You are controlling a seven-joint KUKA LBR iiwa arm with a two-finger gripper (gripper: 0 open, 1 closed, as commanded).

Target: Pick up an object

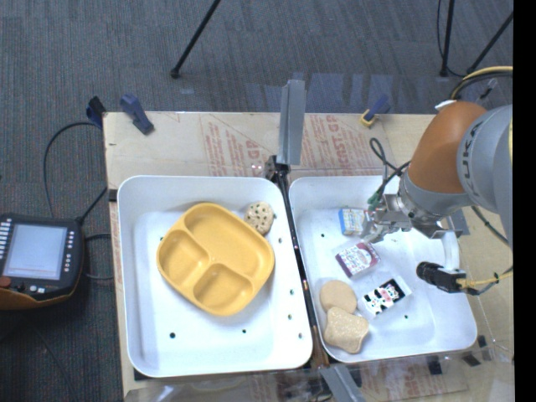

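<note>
From my console I see the arm reaching in from the right over the right bin, its orange band sitting above the wrist and the gripper hanging low over the far-left part of that bin. I cannot tell how the jaws stand; the fingertips blur into the wrist hardware, and I see nothing clearly between them. Just beside the gripper, on its left, sits a small blue-and-white packet, close enough that it may be touching, though the view is too poor for me to be sure. Just near of the gripper lies a maroon-and-white carton, tilted on the bin floor. Further near and to the right is a black-and-white cow-print carton, also askew. At the near-left corner of this bin I see two tan bread-like pieces: a round one and, touching it on the near side, a lumpier slice. In the left bin a yellow divided plate lies flat at the middle, with a chocolate-chip cookie touching its far-right edge. A pendant with a screen rests on the carpet well left of the bench.
</note>
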